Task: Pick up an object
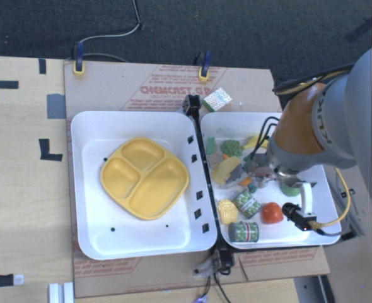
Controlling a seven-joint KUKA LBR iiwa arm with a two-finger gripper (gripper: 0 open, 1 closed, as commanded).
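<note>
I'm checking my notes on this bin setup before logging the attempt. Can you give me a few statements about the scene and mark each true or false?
1. A yellow divided plate lies in the left bin. True.
2. The plate holds a red tomato. False: the tomato sits in the right bin.
3. The arm is over the right bin. True.
4. A green can lies near the right bin's front edge. True.
5. The yellow corn is in the left bin. False: it is in the right bin.

Your count of things on the bench

You have two white bins (85, 169), one yellow divided plate (145, 177), two green cans (244, 232), one tomato (272, 213), one corn cob (227, 211).
</note>
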